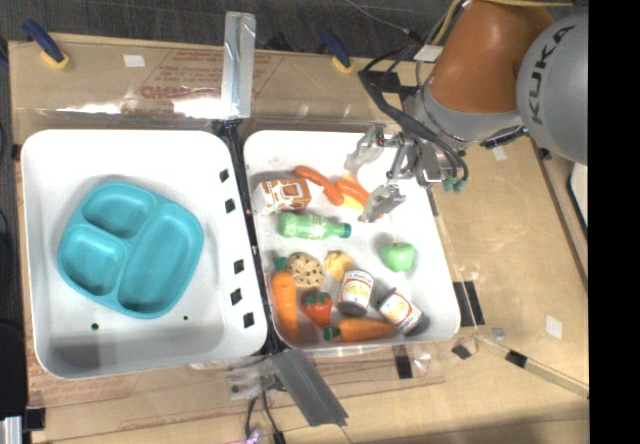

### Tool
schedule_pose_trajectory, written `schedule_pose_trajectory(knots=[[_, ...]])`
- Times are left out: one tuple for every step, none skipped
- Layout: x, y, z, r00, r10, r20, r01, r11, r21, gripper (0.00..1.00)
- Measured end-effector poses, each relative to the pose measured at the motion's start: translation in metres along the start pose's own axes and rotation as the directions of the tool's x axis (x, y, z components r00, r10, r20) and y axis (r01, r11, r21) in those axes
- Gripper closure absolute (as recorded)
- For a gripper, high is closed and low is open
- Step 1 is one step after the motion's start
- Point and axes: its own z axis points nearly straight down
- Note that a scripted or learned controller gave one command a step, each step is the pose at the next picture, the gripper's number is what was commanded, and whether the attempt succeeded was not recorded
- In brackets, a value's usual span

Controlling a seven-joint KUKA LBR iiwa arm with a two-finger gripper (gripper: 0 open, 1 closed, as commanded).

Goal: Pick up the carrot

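Observation:
Two carrots lie at the front of the right bin (pixel 440 232): one carrot (pixel 285 300) points front to back by the left wall, and the other carrot (pixel 366 330) lies crosswise along the front wall. My gripper (pixel 373 177) hangs over the bin's back part, well behind both. Its fingers (pixel 384 202) stand open with nothing between them. Just left of the gripper lie a red sausage-like piece (pixel 312 175) and an orange piece (pixel 350 192).
Around the carrots sit a strawberry (pixel 318 307), two small cans (pixel 355 292) (pixel 398 310), a cookie (pixel 305 270), a green bottle (pixel 312 226), a green fruit (pixel 399 255) and a small carton (pixel 285 194). The left bin (pixel 40 172) holds a teal divided plate (pixel 130 247).

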Motion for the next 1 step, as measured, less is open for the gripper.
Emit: schedule_pose_trajectory(knots=[[0.0468, 0.0146, 0.1032, 0.992, 0.123, 0.029, -0.123, 0.992, 0.002, 0.00]])
